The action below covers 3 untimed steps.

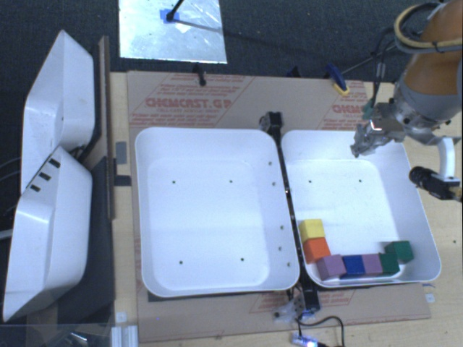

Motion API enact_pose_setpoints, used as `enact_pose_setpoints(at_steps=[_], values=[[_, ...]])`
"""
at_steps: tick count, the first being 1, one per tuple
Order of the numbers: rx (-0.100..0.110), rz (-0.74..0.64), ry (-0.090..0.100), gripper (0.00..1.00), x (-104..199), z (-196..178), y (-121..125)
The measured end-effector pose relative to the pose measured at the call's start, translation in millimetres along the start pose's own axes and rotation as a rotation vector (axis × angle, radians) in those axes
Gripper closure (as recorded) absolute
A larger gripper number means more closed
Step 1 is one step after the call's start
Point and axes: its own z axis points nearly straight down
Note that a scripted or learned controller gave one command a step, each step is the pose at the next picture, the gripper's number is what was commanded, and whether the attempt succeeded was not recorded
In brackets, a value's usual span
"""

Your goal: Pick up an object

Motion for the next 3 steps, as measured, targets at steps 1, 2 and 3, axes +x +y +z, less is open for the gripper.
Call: enact_pose_setpoints(at_steps=[1, 2, 3], values=[[0.005, -0.004, 0.002, 1.0, 53, -4, -10], [0.006, -0.005, 0.002, 1.0, 109, 6, -29], [0.006, -0.005, 0.002, 1.0, 159, 9, -46]])
